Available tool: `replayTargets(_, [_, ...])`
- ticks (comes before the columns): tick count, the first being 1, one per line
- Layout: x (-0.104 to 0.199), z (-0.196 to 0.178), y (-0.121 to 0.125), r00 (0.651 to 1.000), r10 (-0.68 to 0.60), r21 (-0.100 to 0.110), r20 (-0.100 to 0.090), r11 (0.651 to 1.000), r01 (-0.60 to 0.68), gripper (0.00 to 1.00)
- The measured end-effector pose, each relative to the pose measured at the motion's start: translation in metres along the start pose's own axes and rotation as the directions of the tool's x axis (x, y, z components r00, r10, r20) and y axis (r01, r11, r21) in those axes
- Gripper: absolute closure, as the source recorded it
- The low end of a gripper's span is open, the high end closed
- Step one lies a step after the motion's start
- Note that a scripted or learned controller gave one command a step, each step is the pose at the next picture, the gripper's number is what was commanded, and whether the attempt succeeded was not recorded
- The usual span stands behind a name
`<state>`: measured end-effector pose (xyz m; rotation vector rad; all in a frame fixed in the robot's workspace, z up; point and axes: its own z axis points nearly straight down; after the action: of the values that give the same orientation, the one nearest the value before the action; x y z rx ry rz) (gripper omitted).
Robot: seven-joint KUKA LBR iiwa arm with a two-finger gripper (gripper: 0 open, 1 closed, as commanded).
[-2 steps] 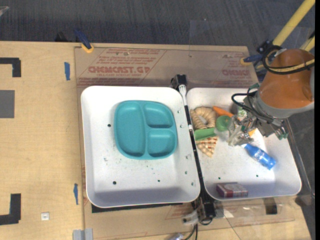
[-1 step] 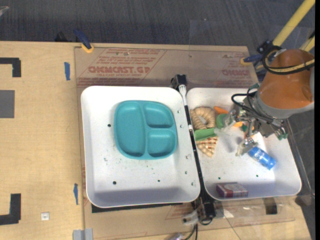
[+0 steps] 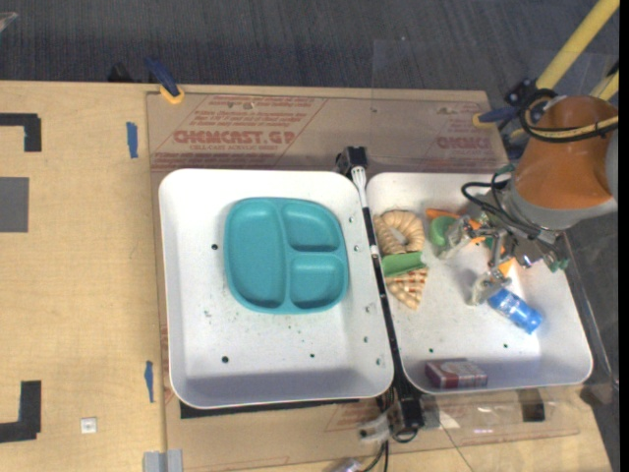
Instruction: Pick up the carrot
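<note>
The carrot (image 3: 474, 227) lies in the far part of the right bin (image 3: 550, 362). Its green top (image 3: 444, 232) points left, and its orange body runs right under the arm's wrist. My gripper (image 3: 499, 260) hangs from the orange-banded arm (image 3: 565, 165) just right of and over the carrot's orange end. Dark wrist parts and cables hide most of the carrot's body, and I see nothing clearly between the fingers.
In the right bin, a beige ridged pastry (image 3: 401, 229), a green piece (image 3: 401, 262) and a tan shell-like toy (image 3: 408, 287) lie left of the carrot. A blue object (image 3: 516, 311) sits below the gripper, a dark red box (image 3: 455, 373) near the front. A teal divided plate (image 3: 288, 254) occupies the left bin.
</note>
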<state>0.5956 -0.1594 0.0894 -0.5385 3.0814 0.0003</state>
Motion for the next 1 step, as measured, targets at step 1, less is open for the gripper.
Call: replayTargets(1, [-0.0049,-0.0149,-0.0008,1.0,0.0,0.007,0.014,1.0,0.0,1.0])
